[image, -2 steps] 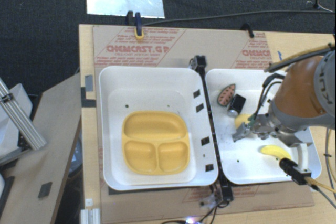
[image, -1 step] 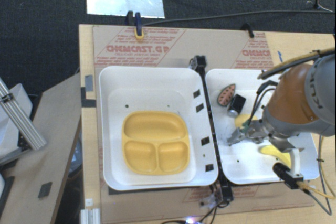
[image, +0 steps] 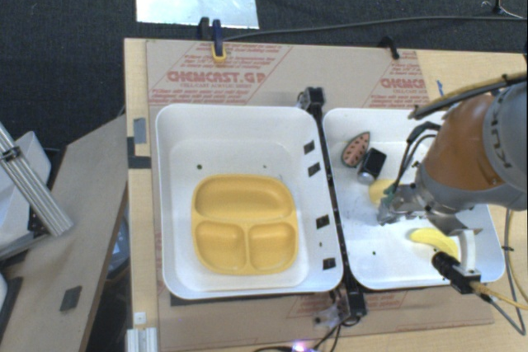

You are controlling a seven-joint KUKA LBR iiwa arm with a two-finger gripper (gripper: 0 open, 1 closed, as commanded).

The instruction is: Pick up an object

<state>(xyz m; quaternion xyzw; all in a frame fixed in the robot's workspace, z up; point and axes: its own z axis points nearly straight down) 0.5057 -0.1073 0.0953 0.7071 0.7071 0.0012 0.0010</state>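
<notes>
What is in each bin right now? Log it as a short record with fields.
left bin: holds a yellow divided tray, three compartments, lying flat
right bin: holds a banana, a black block, a pinkish speckled oval piece and a small yellow item partly hidden by the gripper
arm: reaches in over the right bin
gripper: low in the right bin, between the yellow item and the banana
grasp: cannot tell from this view
</notes>
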